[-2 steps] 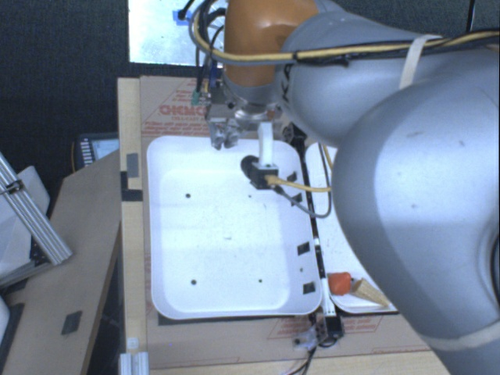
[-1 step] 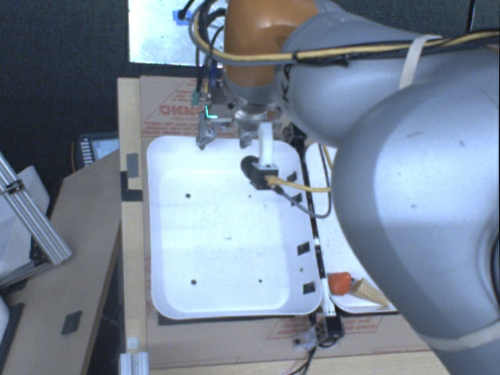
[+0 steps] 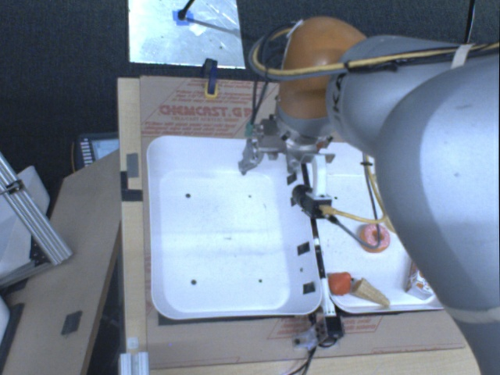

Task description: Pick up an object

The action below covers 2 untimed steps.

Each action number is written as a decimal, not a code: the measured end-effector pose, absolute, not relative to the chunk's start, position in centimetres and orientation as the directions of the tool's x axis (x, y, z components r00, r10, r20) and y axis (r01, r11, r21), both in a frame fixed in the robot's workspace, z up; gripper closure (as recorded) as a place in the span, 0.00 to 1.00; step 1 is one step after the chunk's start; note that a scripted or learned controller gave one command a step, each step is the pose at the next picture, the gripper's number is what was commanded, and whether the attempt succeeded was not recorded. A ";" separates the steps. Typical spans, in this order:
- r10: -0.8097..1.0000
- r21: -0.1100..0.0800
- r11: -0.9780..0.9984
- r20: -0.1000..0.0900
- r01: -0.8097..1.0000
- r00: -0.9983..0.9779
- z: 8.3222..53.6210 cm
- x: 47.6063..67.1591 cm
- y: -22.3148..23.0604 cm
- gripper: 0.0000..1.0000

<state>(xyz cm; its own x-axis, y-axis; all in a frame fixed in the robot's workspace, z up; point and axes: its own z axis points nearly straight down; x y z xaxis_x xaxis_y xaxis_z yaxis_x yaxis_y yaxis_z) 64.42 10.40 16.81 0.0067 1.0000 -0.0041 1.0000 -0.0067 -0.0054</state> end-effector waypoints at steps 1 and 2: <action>1.000 0.005 -0.005 -0.003 1.000 0.005 18.6 67.0 3.1 0.00; 1.000 -0.001 0.007 0.003 1.000 -0.007 22.4 57.1 6.8 0.00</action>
<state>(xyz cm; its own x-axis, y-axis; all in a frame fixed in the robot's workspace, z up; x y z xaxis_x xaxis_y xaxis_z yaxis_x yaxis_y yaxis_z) 57.09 6.79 22.43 -0.0065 1.0000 0.0028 1.0000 0.0065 -0.0015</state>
